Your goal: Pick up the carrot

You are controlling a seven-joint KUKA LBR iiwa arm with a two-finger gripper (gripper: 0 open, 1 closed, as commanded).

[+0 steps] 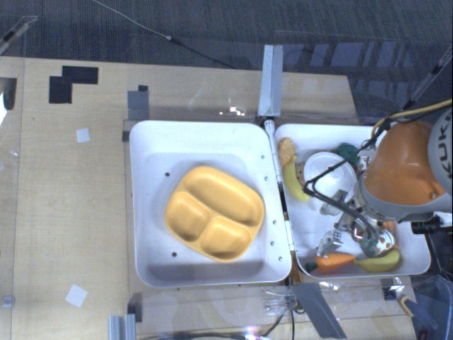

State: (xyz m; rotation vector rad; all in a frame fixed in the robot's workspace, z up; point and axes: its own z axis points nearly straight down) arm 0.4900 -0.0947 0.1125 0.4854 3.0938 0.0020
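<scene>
The orange carrot (335, 262) lies flat along the near wall of the right bin (311, 211), its tip pointing left. My gripper (333, 242) hangs just above it, at the end of the grey arm with the orange band (400, 167), which comes in from the right. The metal fingers sit right over the carrot's middle, and nothing shows lifted between them.
A yellow banana-shaped piece (380, 262) lies beside the carrot on its right. A long yellow-and-tan piece (289, 168) rests by the right bin's left wall, with a white cup (326, 170) and a green item (347, 151) behind. The left bin (152, 154) holds a yellow divided plate (214, 212).
</scene>
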